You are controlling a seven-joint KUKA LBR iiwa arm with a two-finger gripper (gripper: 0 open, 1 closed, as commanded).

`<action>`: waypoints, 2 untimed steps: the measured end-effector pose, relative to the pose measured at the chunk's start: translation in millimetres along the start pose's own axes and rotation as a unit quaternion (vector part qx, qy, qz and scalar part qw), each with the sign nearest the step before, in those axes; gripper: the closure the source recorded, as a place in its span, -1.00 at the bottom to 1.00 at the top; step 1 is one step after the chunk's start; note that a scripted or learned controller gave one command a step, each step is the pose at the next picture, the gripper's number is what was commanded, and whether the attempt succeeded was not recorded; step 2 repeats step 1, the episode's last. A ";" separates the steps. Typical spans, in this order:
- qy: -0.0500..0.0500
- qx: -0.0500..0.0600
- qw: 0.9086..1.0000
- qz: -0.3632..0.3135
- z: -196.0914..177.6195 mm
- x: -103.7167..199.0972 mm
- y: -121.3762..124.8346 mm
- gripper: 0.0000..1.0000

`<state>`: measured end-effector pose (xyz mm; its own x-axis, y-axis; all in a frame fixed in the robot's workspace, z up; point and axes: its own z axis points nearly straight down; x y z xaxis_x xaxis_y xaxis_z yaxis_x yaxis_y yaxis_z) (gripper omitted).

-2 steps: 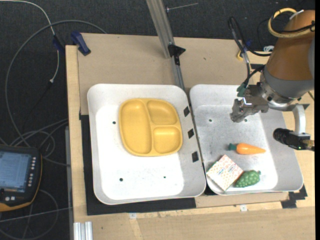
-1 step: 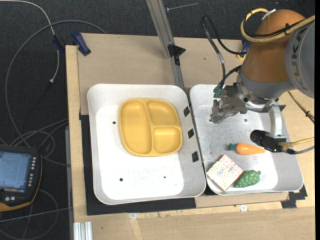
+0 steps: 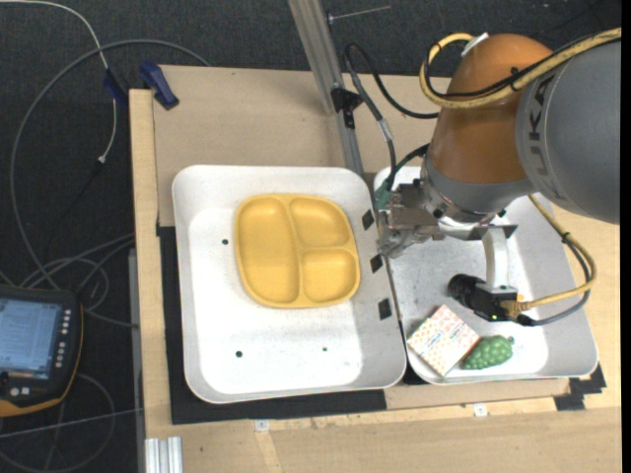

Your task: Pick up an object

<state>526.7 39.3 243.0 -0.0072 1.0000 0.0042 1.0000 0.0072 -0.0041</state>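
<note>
Dark carpet surrounds a wooden bench [image 3: 266, 97], with loose cables trailing over the floor and a handheld screen unit [image 3: 30, 341] lying at the lower left. A blue clamp [image 3: 158, 85] grips the bench's far left corner, and a metal post [image 3: 314, 37] rises from its back edge.

From the camera view, two shallow white bins sit side by side. The left bin [image 3: 286, 363] holds a yellow plate [image 3: 296, 249], a rounded rectangle lying flat. Its long axis runs roughly left to right, dipping slightly toward the right. It has one large compartment on its left and two smaller ones stacked on its right.

The right bin [image 3: 552, 294] holds two small things close to its near wall. A patterned box [image 3: 444, 339] lies flat and is turned like a diamond, one corner pointing at the near wall. Its longer edges seem to run from lower left to upper right. Just beside it, on its right, lies a green lumpy piece [image 3: 490, 352], with its long axis nearly left to right and its right end a little farther back.

The arm [image 3: 513, 116] reaches in from the right, and the gripper [image 3: 392, 236] hangs over the left wall of the right bin, by the seam between the bins. It is well apart from the box and the green piece, and whether it is open or closed cannot be told
</note>
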 end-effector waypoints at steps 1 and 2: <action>-0.001 0.001 1.000 0.000 9.3 52.0 -18.8 1.00; -0.001 0.001 1.000 0.000 9.3 52.0 -18.8 1.00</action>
